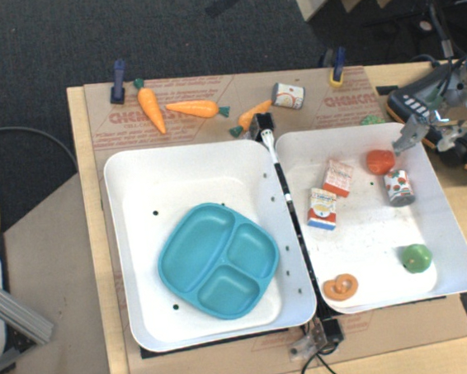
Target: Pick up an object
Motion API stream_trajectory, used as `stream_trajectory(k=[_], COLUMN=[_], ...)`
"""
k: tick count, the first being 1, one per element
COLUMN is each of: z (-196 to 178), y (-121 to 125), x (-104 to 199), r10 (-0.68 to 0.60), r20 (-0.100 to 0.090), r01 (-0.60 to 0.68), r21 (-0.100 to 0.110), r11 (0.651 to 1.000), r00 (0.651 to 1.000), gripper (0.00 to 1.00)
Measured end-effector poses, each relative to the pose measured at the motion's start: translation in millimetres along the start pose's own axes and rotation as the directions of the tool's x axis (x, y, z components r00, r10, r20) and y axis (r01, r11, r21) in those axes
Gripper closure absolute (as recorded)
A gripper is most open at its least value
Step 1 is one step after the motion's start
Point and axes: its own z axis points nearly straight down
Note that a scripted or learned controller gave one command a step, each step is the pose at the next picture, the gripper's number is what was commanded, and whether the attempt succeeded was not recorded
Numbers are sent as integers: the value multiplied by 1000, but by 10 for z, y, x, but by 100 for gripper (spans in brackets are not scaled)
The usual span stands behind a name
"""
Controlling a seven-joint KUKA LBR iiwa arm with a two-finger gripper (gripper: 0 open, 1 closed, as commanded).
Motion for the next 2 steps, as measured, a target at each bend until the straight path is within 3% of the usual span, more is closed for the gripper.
stream_trajectory(k=[1, 2], z=[174, 436], y=[-109, 413], x=[626, 1317], r10=[-6, -8], r20=[-4, -3], r01=[6, 8], r21=[5, -2], r11=[1000, 1000], r00=[1000, 1000], gripper=[0, 0])
